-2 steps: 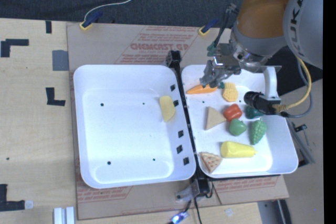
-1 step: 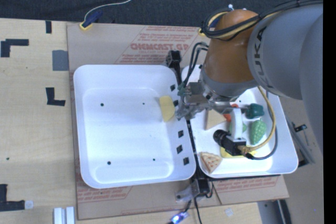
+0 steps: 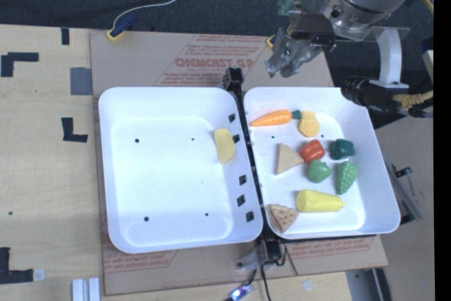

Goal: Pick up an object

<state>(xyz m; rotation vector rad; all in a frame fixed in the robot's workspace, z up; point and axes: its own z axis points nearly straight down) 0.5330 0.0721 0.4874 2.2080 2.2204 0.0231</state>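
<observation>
End effector above the right bin's far rim.
Its fingers look empty; their spread is unclear. The arm reaches from upper right; a carrot lies below.

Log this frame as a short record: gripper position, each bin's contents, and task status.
gripper: raised above the back rim of the right white bin, nothing visible in it
left white bin: one pale yellow toy piece by the divider
right white bin: orange toy carrot, red toy pepper, yellow toy squash, other toy foods
task status: nothing picked yet
</observation>
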